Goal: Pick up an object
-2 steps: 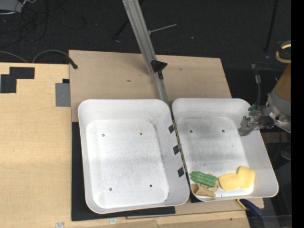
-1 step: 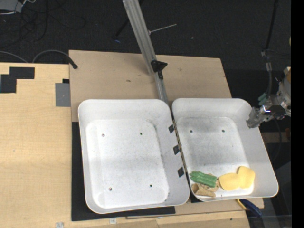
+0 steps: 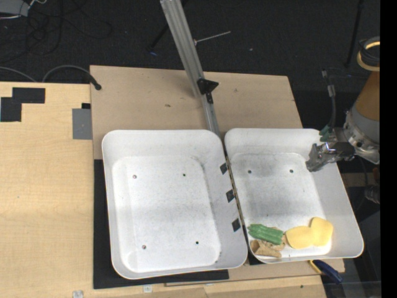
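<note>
One fixed camera looks down at a slant from above the bench (image 3: 248, 98), taking in both bins (image 3: 164, 203).

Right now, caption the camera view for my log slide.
Gripper at right bin's far edge; green, yellow and tan objects lie in its near corner.

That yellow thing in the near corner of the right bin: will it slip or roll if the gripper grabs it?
The yellow thing looks smooth and rounded, so fingers may slide off its curved edges. It lies low and flattish, so rolling seems unlikely. It sits against the bin wall beside the green thing, which probably limits where it can be gripped.
</note>
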`<state>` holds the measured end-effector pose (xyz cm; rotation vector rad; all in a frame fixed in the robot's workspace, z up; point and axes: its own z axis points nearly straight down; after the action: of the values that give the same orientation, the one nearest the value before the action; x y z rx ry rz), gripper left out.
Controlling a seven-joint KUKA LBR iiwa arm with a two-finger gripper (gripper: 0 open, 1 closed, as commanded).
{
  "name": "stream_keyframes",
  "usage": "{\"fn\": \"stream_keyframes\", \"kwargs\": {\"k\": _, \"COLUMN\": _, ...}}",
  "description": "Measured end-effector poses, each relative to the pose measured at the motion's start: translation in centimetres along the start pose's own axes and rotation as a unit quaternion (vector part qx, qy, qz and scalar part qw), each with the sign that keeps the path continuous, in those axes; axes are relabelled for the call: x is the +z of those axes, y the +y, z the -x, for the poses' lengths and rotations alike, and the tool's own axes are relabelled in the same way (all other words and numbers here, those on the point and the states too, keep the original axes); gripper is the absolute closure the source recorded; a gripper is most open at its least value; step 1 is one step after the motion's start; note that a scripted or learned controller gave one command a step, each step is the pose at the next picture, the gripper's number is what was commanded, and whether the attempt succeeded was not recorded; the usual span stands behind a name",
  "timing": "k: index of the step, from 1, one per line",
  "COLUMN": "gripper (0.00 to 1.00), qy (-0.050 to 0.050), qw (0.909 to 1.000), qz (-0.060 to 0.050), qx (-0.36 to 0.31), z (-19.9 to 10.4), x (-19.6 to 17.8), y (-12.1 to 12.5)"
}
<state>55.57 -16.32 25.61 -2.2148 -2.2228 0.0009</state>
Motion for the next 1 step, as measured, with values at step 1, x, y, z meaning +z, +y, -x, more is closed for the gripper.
{"fn": "stream_keyframes", "kwargs": {"k": 1, "gripper": 1.00, "qy": 0.000, "qw": 1.0000, "qz": 0.000, "qx": 0.000, "z": -4.61, "x": -0.25, "y": -0.64}}
